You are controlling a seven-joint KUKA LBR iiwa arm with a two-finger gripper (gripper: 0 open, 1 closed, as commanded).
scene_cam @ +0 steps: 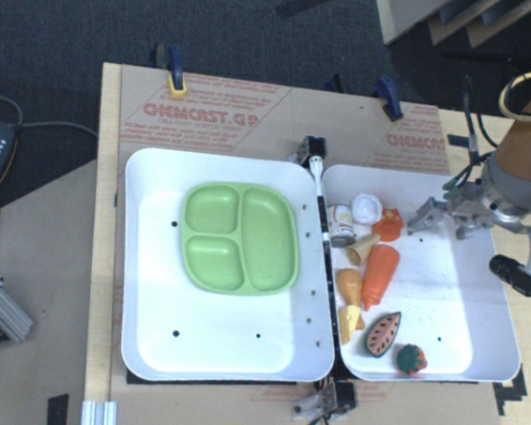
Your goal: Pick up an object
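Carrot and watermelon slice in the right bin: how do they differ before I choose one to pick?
The carrot is plain orange and long, lying nearly straight up the view; the watermelon slice is shorter, red with dark seeds and a dark rind, and lies tilted. The carrot sits mid-bin against other toy food; the watermelon slice lies nearer the front edge, beside a strawberry. Both lie flat in the right bin, apart from the gripper.

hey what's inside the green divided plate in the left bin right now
The green plate lies flat in the left bin, and all three of its compartments show bare green. The plate hides whatever is under it.
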